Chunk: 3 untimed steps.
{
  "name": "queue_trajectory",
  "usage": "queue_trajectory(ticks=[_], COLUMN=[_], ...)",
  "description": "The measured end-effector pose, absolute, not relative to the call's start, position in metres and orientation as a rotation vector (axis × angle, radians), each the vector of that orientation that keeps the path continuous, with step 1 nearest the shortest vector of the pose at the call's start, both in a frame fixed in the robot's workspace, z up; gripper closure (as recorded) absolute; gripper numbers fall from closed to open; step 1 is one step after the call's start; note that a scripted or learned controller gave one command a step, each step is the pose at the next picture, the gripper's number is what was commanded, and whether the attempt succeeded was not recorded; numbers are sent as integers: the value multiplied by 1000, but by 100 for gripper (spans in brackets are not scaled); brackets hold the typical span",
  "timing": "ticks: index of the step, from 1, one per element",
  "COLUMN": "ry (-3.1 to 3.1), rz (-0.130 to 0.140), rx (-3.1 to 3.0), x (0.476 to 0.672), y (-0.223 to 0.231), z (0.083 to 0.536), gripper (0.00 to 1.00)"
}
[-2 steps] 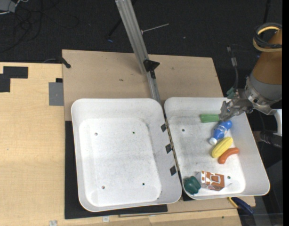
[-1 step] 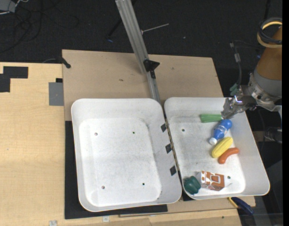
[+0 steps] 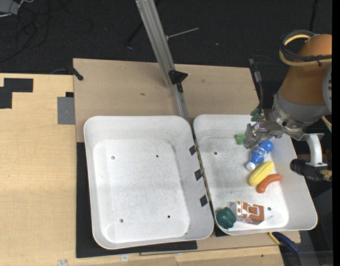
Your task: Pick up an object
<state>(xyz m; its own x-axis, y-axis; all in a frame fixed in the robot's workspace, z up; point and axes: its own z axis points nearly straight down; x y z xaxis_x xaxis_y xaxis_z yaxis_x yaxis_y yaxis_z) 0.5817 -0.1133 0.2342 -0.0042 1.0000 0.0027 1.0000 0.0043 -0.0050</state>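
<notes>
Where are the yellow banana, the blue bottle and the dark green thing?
yellow banana [image 3: 261, 172], camera view, its middle.
blue bottle [image 3: 260, 154], camera view, its body.
dark green thing [image 3: 226, 218], camera view, its top.

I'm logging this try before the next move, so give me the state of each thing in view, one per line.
gripper: low in the right bin, beside the blue bottle; grasp unclear
blue bottle: lying tilted
yellow banana: lying on the bin floor
orange piece: lying against the banana
small carton: on its side
dark green object: resting by the bin's near rim
right bin: holds all objects
</notes>
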Motion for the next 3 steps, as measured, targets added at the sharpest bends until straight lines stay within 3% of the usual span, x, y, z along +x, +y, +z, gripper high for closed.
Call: queue_trajectory(ticks=[3], ry=[-2222], rz=[3], rx=[-2213], x=[560], y=[38], z=[252], gripper=[100])
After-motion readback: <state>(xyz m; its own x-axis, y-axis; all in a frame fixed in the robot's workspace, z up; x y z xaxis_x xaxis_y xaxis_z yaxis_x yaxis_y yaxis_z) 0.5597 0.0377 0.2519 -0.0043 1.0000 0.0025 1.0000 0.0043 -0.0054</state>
